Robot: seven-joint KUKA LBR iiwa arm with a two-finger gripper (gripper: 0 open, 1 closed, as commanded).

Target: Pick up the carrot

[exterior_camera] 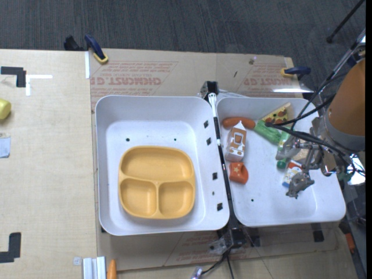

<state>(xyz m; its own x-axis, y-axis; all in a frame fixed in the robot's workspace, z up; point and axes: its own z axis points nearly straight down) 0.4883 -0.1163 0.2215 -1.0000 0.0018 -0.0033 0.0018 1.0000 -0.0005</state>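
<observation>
Gripper (297, 186) low over the right bin (325, 211), fingers apart with nothing between them, carrot (239, 122) well off to its upper left by the divider, milk carton (236, 144) just below it

Two white bins sit side by side on a cardboard sheet. The left bin (152, 112) holds a yellow three-compartment tray (156, 182). In the right bin (261, 211), the orange carrot (238, 122) lies at the back, close to the wall shared with the left bin. Just in front of it lies a small white and brown carton (236, 144), and in front of that an orange-red tomato-like piece (238, 172). A green cucumber-like piece (268, 133) lies just right of the carrot, with a pizza slice (278, 114) behind it. The gripper (297, 185) hangs over the bin's right side, well apart from the carrot. A yellow object (4, 109) sits far left of the bins.
</observation>
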